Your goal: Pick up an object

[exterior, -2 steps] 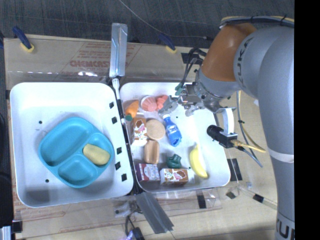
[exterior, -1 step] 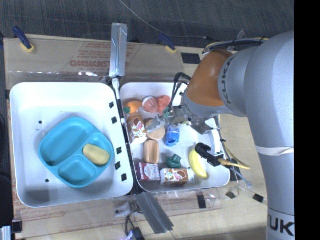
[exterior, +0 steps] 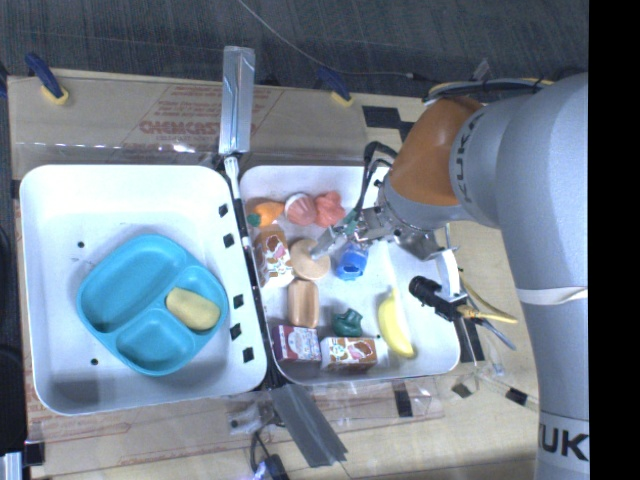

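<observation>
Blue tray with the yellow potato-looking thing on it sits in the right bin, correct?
Not quite. The camera view shows the blue tray, with the yellow item on it, in the left bin. The right bin holds the other small items.

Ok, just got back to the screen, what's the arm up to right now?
The arm is reaching into the right bin, with its tool down among the toy food near a blue cup. Nothing is visibly lifted yet. A banana and two small cartons lie nearer the front. In the left bin a blue tray holds a yellow piece.
</observation>
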You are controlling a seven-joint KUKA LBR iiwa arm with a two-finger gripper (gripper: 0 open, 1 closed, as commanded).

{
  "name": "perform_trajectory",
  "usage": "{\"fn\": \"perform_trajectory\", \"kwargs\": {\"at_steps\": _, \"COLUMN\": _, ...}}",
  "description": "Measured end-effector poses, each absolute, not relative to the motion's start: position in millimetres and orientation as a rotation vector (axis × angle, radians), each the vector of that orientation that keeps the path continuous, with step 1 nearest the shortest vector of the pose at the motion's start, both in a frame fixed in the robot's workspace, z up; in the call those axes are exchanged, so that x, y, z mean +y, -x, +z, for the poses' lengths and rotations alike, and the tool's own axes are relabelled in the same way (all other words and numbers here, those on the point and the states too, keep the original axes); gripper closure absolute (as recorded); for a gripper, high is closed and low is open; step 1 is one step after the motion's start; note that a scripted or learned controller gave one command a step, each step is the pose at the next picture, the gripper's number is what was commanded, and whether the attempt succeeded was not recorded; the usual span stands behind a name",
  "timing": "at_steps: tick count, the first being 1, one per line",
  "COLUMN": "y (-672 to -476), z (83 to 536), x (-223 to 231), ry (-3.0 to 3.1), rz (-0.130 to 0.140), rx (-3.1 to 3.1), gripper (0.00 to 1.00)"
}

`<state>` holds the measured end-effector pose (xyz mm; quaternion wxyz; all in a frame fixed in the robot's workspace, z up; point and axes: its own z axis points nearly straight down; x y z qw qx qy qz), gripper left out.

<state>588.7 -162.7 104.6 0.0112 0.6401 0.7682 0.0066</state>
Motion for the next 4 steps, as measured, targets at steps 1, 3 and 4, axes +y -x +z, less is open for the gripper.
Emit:
{"fn": "perform_trajectory", "kwargs": {"at_steps": 1, "y": -592.8, "z": 115, "x": -165, "ry": -1.984, "rz": 0.022, "rx": 2.388, "gripper": 1.0}}
{"fn": "perform_trajectory", "kwargs": {"at_steps": 3, "y": -631.5, "z": 85, "x": -141, "ry": -1.677, "rz": -0.015, "rx": 2.689, "gripper": 0.0}}
{"fn": "perform_trajectory", "kwargs": {"at_steps": 4, "y": -614.1, "z": 88, "x": -127, "ry": -1.384, "rz": -0.004, "rx": 2.826, "gripper": 0.0}}
